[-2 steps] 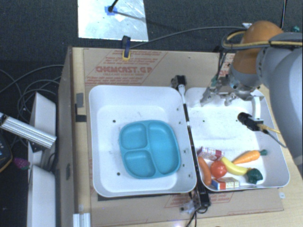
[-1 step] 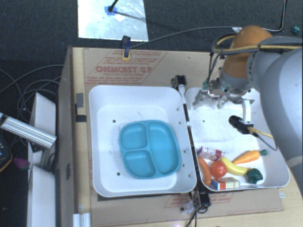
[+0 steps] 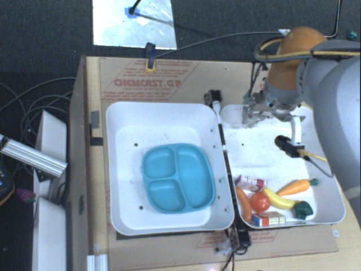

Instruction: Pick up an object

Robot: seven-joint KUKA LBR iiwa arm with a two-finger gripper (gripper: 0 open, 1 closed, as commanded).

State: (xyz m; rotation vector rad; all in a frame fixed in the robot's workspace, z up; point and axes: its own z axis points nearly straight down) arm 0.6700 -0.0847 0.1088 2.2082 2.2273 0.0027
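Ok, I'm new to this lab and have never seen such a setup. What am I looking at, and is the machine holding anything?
This is one picture from a camera fixed above a bench, looking down at a slant. The grey shape on the right is a robot arm. Its gripper is at the far corner of the right bin. At that bin's near end lie toy foods: two carrots, a tomato, a banana and a green piece. The left bin holds a blue divided plate. I can't tell whether the gripper holds anything.
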